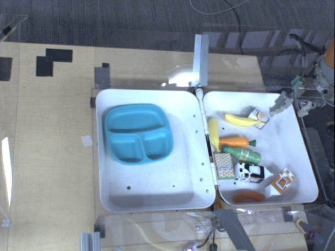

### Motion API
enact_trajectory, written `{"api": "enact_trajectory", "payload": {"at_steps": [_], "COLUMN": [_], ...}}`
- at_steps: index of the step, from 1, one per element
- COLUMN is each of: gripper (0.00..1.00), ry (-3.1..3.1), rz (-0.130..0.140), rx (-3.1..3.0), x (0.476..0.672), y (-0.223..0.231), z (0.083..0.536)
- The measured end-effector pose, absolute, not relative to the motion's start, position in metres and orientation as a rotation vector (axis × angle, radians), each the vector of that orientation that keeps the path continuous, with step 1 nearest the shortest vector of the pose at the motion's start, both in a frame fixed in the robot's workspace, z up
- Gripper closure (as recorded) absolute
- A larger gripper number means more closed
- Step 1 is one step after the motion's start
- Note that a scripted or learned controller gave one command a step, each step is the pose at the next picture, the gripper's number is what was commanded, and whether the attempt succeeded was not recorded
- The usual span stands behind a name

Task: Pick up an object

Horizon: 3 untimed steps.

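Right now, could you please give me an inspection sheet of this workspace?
Surface: wooden bench bearing a left bin and a right bin.
Job's things: in the right bin, banana, carrot, green bottle, yellow corn, sausage, patterned box, black-and-white toy, two small cartons.
Clutter: blue divided tray in the left bin.
Grippers: pincer above the right bin's far right corner; grasp unclear.
Cables: black cable on the floor.
Surroundings: grey carpet.
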State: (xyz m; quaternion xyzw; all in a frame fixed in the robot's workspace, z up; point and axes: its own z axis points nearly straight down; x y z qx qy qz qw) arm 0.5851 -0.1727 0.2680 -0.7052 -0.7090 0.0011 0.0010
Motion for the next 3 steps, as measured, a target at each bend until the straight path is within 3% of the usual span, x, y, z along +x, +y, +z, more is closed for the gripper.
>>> {"api": "enact_trajectory", "payload": {"at_steps": [1,2,3], "gripper": [0.0,0.0,1.0], "ry": [-2.329,-2.372,-2.371], "rz": [0.004,0.0,0.001], "rx": [-2.104,-2.06,-2.057], "x": [0.585,0.565,0.565], "y": [-0.101,-0.101,-0.1], "z": [0.192,0.092,0.1]}}
